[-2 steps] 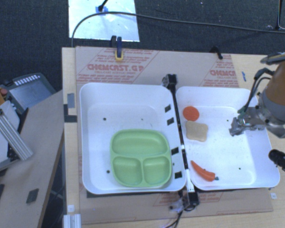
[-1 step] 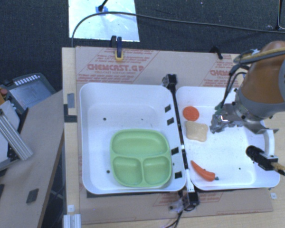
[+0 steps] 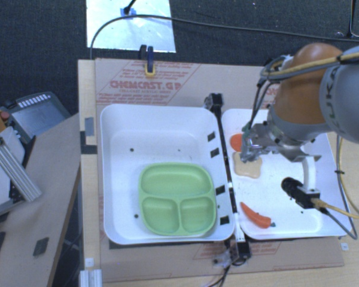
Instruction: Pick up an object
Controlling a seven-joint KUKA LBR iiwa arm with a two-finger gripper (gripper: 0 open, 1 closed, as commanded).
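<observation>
Now descend squarely over beige slice [image 3: 248, 168], at 9 o'clock in right bin [image 3: 323, 223]. Gripper [image 3: 249, 154] directly above it; grip state indeterminable. Avoid orange piece [image 3: 236, 141] at 12 o'clock.

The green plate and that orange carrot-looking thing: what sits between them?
In the camera view, between the green plate in the left bin and the orange carrot in the right bin lie the two bins' adjoining white walls with black clips along them.
</observation>
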